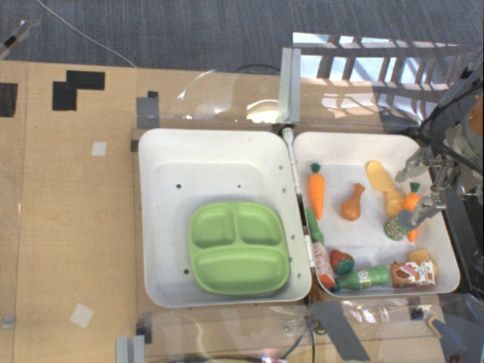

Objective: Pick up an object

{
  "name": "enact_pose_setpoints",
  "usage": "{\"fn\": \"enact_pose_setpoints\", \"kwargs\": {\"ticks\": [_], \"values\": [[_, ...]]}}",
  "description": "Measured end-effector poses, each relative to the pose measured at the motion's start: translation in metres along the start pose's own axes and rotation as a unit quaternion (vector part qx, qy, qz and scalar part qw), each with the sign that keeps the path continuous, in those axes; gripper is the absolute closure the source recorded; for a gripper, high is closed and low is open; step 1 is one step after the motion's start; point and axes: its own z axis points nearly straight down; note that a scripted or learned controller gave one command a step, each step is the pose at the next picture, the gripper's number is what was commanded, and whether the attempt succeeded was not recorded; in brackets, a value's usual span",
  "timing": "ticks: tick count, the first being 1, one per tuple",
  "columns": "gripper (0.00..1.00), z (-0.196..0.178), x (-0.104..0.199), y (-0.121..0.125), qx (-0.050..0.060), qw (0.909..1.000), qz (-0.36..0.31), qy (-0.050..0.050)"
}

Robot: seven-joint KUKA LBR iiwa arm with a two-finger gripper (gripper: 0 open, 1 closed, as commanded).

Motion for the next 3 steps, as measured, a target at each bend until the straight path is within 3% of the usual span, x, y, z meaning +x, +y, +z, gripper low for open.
{"fn": "enact_pose_setpoints", "kwargs": {"ticks": [1, 2, 3], "values": [[0.00, 0.142, -0.033, 0.041, 0.001, 0.9996, -0.027, -0.005], [0.00, 0.146, -0.082, 0.101, -0.002, 0.9999, 0.015, -0.003], [1.00, 0.130, -0.087, 0.100, 0.000, 0.9999, 0.013, -0.011]]}}
